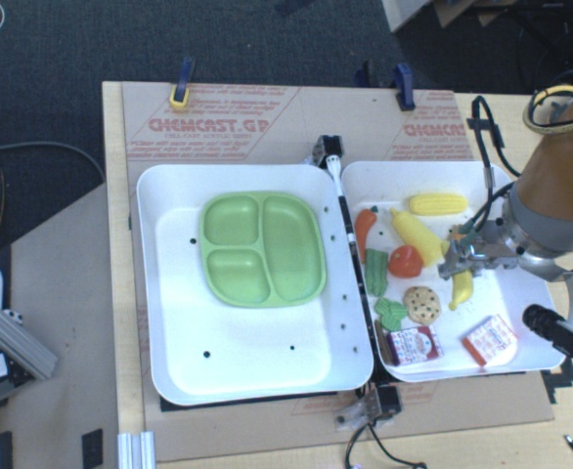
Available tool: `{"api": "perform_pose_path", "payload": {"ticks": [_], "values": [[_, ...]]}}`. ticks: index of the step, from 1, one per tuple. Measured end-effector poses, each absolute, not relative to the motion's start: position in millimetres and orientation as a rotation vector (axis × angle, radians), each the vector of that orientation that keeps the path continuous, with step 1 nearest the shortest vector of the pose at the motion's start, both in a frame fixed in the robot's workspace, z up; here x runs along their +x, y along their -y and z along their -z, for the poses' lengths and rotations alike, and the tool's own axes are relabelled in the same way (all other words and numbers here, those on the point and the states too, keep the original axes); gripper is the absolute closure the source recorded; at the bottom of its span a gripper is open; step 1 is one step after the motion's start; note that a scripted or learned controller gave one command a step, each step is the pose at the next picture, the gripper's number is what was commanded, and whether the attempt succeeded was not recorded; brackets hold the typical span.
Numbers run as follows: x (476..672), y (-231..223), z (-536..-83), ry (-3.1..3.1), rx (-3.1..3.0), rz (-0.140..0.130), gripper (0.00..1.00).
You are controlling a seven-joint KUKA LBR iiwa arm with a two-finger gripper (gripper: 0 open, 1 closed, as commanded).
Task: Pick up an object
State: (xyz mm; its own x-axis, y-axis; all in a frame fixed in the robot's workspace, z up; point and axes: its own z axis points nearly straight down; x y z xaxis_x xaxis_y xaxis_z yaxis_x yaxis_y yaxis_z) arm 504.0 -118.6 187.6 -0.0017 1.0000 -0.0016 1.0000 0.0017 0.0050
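arm (560,179) cut off at right edge, gripper (460,255) fingers too small to tell

My arm reaches in from the right side, the orange band (558,169) showing broad above the grey wrist (546,231). The wrist bends down and leftward, and my gripper (460,259) sits low at its left end, over the right part of the scene. Whether its fingers are apart or together I cannot make out

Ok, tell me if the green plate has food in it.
Empty: the green plate shows three bare compartments, lying flat in the left bin.
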Motion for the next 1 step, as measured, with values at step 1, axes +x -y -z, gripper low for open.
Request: {"api": "perform_pose_path", "payload": {"ticks": [1], "values": [[505.2, 118.6, -227.0, -2.219, 2.216, -0.004, 1.0]]}}
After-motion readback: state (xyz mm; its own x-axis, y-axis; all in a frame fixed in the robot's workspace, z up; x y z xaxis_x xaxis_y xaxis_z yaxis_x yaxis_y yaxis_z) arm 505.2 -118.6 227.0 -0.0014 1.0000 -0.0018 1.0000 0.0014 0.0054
